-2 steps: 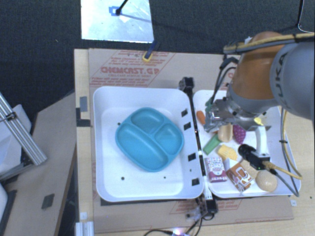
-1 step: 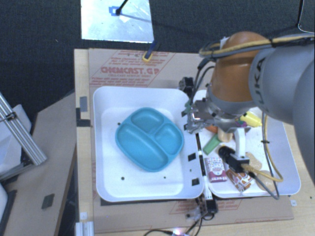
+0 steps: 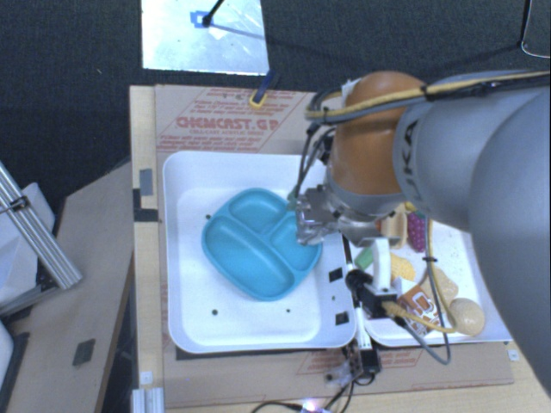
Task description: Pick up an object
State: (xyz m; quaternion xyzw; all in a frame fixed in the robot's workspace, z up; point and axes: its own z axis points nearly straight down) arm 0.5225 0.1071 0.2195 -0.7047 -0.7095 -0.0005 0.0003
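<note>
At the far left a silvery square sheet (image 3: pixel 204 22) lies on the dark floor beyond the bench. Nearer, a cardboard sheet with red print (image 3: pixel 225 120) sits under the bins. The left white bin (image 3: pixel 185 321) holds a blue divided plate (image 3: pixel 254 243), lying tilted in the bin's middle. The arm's grey body (image 3: pixel 482 153) and its orange band (image 3: pixel 374 132) reach in from the right and cover much of the right white bin (image 3: pixel 482 334). The gripper (image 3: pixel 310 226) hangs at the right edge of the blue plate, near the wall between the two bins; whether it touches the plate, and how wide it stands, cannot be told. In the right bin, partly hidden by the arm, lie small toy foods: a purple grape bunch (image 3: pixel 417 231), a yellow corn piece (image 3: pixel 401 269), a beige egg-like lump (image 3: pixel 467 315) and an orange packet (image 3: pixel 417 304).
</note>
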